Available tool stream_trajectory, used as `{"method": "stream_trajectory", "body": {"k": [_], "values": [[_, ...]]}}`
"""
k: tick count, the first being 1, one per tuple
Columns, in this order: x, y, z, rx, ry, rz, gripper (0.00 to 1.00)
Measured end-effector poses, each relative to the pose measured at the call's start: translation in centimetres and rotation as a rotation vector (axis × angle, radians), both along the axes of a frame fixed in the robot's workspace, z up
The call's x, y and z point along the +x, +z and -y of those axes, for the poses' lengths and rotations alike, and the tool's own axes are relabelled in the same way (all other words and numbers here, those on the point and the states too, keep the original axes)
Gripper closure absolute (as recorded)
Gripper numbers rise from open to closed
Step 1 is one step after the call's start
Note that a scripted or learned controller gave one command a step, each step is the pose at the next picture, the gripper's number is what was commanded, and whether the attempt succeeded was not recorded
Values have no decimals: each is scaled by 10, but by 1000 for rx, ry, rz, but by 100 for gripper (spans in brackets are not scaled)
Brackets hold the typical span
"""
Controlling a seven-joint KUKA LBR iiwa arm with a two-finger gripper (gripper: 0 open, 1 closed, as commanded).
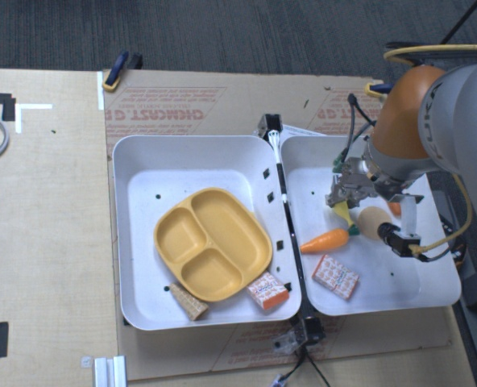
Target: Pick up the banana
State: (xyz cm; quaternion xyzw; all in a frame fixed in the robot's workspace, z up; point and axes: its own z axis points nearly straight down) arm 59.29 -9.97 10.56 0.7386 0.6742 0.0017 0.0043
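**Grey-armed and hovering low over the curved yellow banana point(341, 210)**

Reaching in from the right edge of the bench with the grey KUKA arm point(456, 111), orange band sitting just above the wrist. Hanging the dark metal two-finger gripper point(347, 193) low inside the shallow white right-hand bin point(432, 293), toward its rear left corner. Covering most of the banana there and leaving just a short yellow end showing directly beneath the gripper. Giving no clear sight of the claw: impossible to tell whether apart, together or clamped on the fruit.

Sharing that bin's floor with a tapered orange carrot point(325, 241), lying just in front of the banana and pointing at the bin's left wall. Also with a pale beige egg-shaped object point(373, 222) just beside the carrot's thick end, and a flat red-and-white patterned packet point(335, 276) near the front edge.

Holding, in the shallow white left-hand bin point(134, 184), a mustard-yellow three-compartment plastic plate point(213, 243) at the middle. Keeping a small orange-and-white box point(268, 291) and a brown cracker-like slab point(188, 301) along the front edge, each touching or nearly touching the plate's rim.
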Motion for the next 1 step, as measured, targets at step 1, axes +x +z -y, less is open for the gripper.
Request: {"method": "stream_trajectory", "body": {"k": [1], "values": [[-35, 87, -24, 1, 283, -7, 100]]}}
